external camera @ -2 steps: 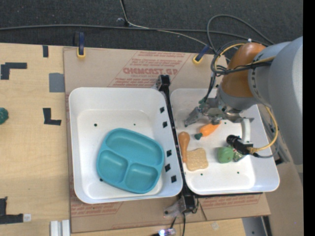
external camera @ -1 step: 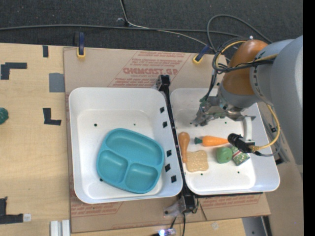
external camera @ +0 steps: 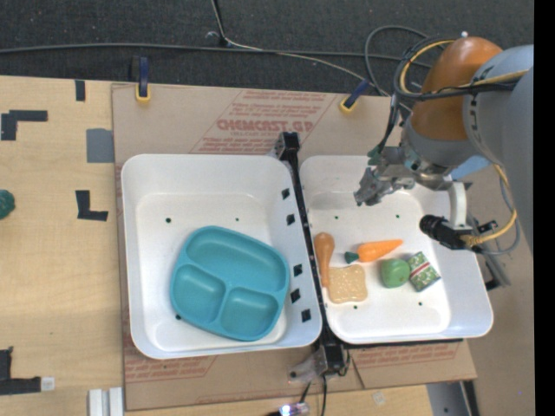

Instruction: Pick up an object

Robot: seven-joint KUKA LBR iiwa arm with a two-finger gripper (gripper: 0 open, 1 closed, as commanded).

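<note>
1. Grey gripper [external camera: 371, 190] hovers over the right bin's [external camera: 464, 319] far side; can't tell its state, nothing visibly held.
2. Carrot [external camera: 380, 250], green ball [external camera: 395, 272], toast [external camera: 346, 284] lie nearer the front edge.
3. Teal tray [external camera: 228, 282] sits in left bin [external camera: 143, 232].

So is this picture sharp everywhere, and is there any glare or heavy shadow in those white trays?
In the camera view: the carrot and teal plate look fairly crisp; the claw looks slightly soft; lighting is even, shadows are faint, and the right bin shows mild bright sheen but no harsh glare.
</note>
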